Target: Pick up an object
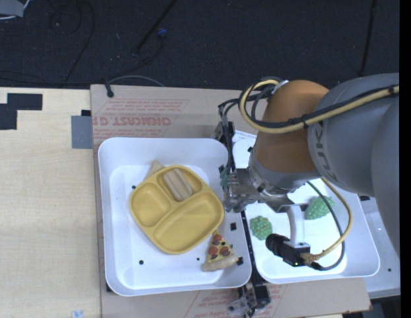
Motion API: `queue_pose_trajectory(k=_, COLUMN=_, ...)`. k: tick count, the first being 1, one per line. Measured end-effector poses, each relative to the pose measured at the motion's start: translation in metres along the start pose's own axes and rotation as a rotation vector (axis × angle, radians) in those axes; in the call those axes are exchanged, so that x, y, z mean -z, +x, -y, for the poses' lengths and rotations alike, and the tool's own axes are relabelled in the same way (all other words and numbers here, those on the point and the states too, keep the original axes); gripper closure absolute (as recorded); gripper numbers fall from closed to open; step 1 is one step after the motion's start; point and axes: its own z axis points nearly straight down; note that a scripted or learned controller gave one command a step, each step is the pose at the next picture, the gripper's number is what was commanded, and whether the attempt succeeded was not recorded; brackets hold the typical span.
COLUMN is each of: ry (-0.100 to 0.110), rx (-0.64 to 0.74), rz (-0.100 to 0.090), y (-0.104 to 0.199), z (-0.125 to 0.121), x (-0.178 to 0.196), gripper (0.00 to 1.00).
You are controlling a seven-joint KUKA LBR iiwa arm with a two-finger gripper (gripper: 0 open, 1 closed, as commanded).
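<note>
The left bin (119, 177) holds a yellow divided plate (185, 227). A tan bread-like piece (177, 183) lies in the plate's far compartment. A toy pizza slice (220, 252) rests by the bin's near right corner. In the right bin (364, 260) I see a green knobbly ball (260, 227) and a second green piece (318, 208), partly behind a cable. My gripper (233, 194) hangs low over the wall between the two bins, just right of the plate's edge and above the near green ball. The orange wrist hides its tip.
The big grey arm (354, 138) and its orange band (288, 128) cover the far half of the right bin. Yellow and black cables (341, 234) loop over that bin's floor. Brown cardboard (146, 114) lies under both bins, with a wooden bench (40, 211) to the left.
</note>
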Motion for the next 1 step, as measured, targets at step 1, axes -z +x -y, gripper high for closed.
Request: queue_pose_trajectory(k=1, ry=0.001, rx=0.001, rz=-0.001, y=0.0399, z=0.0238, x=0.0158, gripper=1.00)
